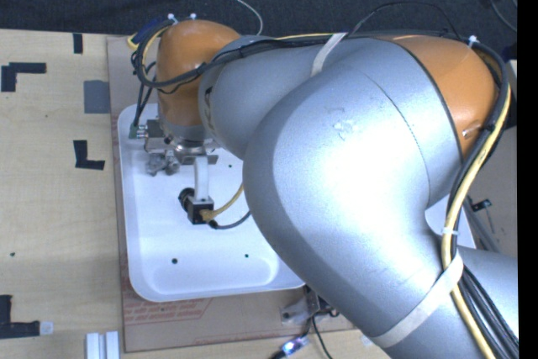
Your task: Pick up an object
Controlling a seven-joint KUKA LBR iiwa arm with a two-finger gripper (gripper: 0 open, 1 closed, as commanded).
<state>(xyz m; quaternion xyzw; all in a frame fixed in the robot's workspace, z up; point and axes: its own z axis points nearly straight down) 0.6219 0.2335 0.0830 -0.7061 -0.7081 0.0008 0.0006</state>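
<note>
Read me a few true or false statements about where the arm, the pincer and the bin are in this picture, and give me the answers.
1. The pincer hangs over the white bin. True.
2. The arm reaches in from the left of the view. False: it comes in from the right.
3. The band above the wrist is blue. False: it is orange.
4. The bench to the left of the bin is pale with black marks on it. True.
</note>
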